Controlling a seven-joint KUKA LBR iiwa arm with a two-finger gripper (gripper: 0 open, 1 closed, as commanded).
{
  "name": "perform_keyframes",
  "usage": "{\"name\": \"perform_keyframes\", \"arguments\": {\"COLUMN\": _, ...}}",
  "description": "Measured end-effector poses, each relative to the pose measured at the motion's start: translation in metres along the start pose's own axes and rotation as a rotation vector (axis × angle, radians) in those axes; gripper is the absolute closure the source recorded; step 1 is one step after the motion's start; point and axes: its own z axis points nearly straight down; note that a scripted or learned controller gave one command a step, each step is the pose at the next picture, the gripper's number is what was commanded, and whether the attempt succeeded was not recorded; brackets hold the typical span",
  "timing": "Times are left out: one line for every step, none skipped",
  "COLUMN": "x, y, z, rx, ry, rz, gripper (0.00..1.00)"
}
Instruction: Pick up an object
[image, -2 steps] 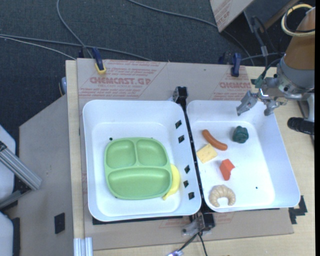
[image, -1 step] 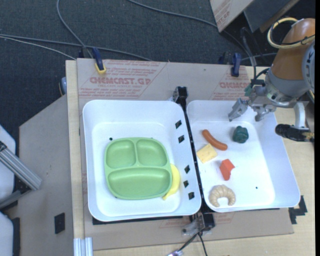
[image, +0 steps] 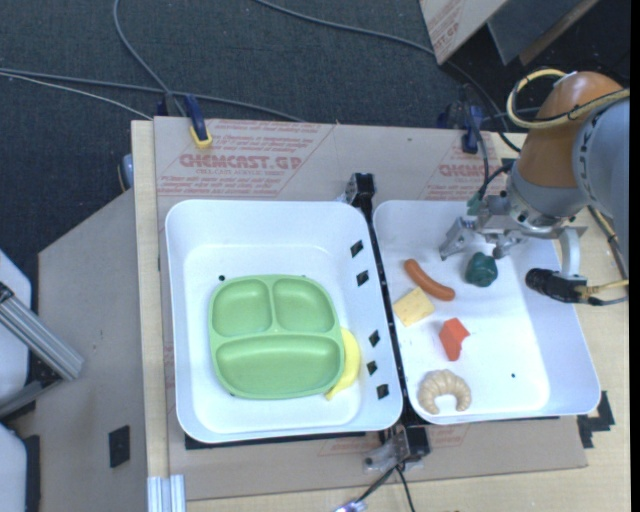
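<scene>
My gripper hangs over the back of the right bin, its two fingers spread open. A small dark green object lies just in front of the fingertips, and nothing is held between them. Left of it an orange sausage lies on the bin floor. A yellow cheese block, a red-orange piece and a croissant sit nearer the front.
The left bin holds a green divided plate, and a yellow banana peeks out at the plate's right edge. A black divider runs between the bins. A black cable fitting juts out at the right bin's right side.
</scene>
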Motion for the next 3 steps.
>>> {"name": "perform_keyframes", "arguments": {"x": 0.000, "y": 0.002, "z": -0.016, "rx": -0.009, "ry": -0.002, "rz": -0.001, "gripper": 1.00}}
{"name": "perform_keyframes", "arguments": {"x": 0.000, "y": 0.012, "z": -0.065, "rx": -0.012, "ry": -0.003, "rz": 0.001, "gripper": 1.00}}
{"name": "perform_keyframes", "arguments": {"x": -0.008, "y": 0.014, "z": -0.127, "rx": -0.014, "ry": -0.004, "rz": 0.002, "gripper": 1.00}}
